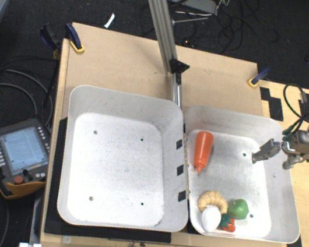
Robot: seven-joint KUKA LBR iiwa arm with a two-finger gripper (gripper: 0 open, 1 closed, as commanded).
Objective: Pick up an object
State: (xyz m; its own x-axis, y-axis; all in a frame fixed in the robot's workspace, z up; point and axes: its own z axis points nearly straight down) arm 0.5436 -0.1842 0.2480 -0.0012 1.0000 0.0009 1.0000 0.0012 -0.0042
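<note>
The pincer point(278, 153) hangs over the right shallow white bin point(284, 196) near its right wall, fingers apart, gripping nothing; the orange plastic carrot point(202, 150) lies to its left.

Orange carrot point(202, 149), green pepper point(239, 209), white egg point(210, 219), perhaps tan croissant point(212, 200).

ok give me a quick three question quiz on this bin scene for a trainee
1. True or false: the orange carrot lies in the left bin.
2. Which thing touches the white egg? A) the carrot B) the croissant C) the hand
3. Fill in: the green pepper sits near the right bin's ____ edge, front or back?

Key: 1 false, it lies in the right bin by the divider. 2 B. 3 front.
</note>
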